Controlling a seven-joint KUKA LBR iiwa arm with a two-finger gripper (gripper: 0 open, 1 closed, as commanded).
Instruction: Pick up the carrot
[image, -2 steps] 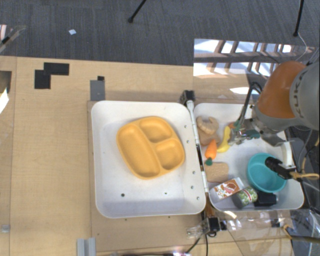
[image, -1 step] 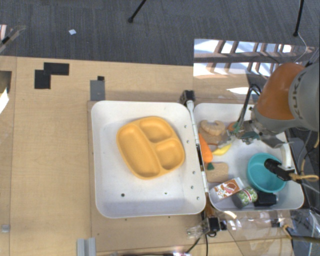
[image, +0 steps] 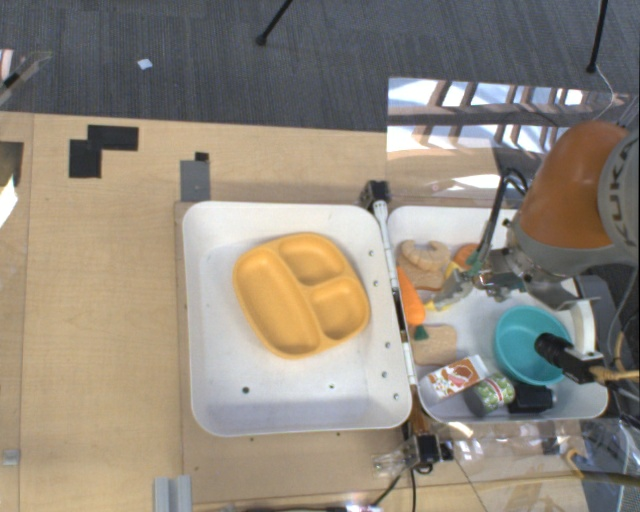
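Against the right bin's (image: 596, 402) left wall lay the carrot (image: 410, 299), just beside the gripper (image: 458, 285). Whether its fingers gripped anything, I cannot tell. No label was legible.

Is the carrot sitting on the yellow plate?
No, the carrot lies in the right bin against its left wall, while the yellow plate sits in the left bin.

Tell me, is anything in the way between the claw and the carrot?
Nothing visible sits between them. The claw hovers in the right bin, just right of the carrot along the bin's left wall. A tan toy lies beside the carrot, not across the path.
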